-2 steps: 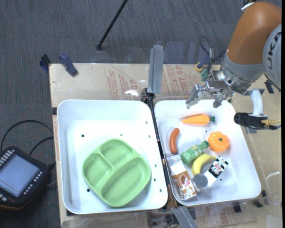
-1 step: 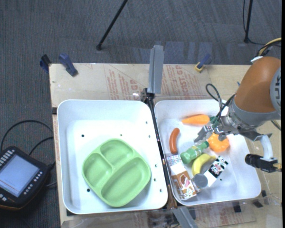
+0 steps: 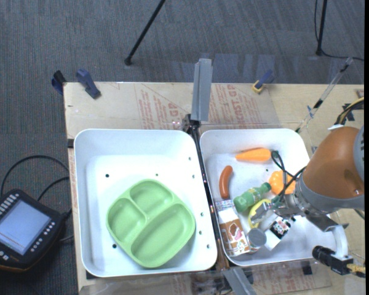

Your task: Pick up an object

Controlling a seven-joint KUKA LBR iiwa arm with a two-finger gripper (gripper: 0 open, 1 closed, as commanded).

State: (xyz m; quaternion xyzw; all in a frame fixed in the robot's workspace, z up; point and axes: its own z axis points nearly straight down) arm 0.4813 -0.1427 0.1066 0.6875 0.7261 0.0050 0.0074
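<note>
I see the gripper low in the right bin, among a green bottle, yellow ring and small box; whether anything sits between them, I cannot tell.

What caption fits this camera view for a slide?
Gripper low in the right bin among toy foods; green divided plate in the left bin.

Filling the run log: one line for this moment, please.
arm: over right bin | gripper: low among items, near green bottle | grasp: cannot tell | left bin: green plate
</note>
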